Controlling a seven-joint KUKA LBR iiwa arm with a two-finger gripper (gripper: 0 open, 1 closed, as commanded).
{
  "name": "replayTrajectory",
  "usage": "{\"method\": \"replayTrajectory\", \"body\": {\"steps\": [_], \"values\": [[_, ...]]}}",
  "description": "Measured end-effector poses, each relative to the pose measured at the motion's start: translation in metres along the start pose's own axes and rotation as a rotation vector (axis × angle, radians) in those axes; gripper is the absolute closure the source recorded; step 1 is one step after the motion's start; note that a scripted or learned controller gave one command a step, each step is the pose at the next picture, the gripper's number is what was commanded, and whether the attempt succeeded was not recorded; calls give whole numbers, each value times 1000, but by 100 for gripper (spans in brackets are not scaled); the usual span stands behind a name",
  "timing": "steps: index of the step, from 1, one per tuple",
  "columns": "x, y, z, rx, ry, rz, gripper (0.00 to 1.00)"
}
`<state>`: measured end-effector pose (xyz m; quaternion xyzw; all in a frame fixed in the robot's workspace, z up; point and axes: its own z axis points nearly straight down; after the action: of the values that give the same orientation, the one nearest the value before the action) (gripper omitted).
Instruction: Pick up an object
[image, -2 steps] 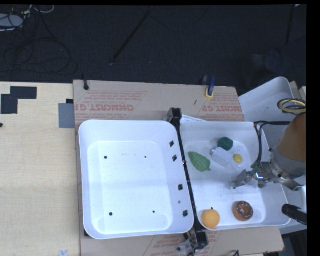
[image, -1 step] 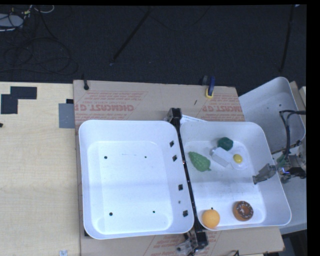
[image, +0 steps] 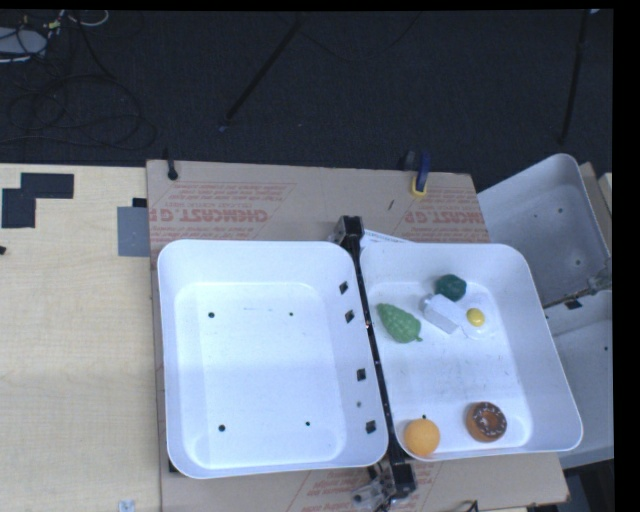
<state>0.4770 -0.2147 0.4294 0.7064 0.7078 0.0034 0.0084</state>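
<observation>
camera view | right bin (image: 540, 330): green leafy piece (image: 398, 324), orange ball (image: 422, 437), donut (image: 486, 421) | tool state: cannot tell

Two shallow white plastic bins (image: 180, 300). Right bin: light-green leafy piece (image: 399, 324), dark-green round lump (image: 451, 287), small yellow ball (image: 475, 318), orange ball (image: 422, 437), brown speckled ring-shaped doughnut (image: 486, 421).

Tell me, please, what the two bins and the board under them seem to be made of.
The right bin and the left bin look like thin molded plastic: smooth white, slightly glossy, with rounded corners and raised rims. The board beneath looks like corrugated cardboard: matte brown with red printed lettering. I judge from look alone, so neither is certain.
</observation>
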Motion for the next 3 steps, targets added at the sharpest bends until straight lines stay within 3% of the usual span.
{"method": "replayTrajectory", "body": {"steps": [1,2,3], "values": [[75,1,-91,8,6,-7,0],[-3,0,-102,17,4,8,0],[0,2,-111,20,6,-3,100]]}}
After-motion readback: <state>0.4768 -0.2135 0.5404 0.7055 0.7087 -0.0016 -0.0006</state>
